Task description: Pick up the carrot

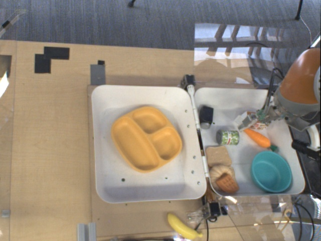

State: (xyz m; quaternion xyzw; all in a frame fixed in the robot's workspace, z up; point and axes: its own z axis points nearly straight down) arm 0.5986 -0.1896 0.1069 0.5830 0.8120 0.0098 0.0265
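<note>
The carrot is orange with a green tip and lies flat in the right bin, pointing up-left, between a small green can and a teal bowl. My gripper hangs just above and behind the carrot's orange end, at the end of the grey arm with the orange band that comes in from the right. The view is too small and cluttered at the gripper tip to show any contact with the carrot.
In the right bin are a green can, a black block, a bread slice, a brown pastry and a teal bowl. The left bin holds a yellow divided plate. A banana lies on the bench.
</note>
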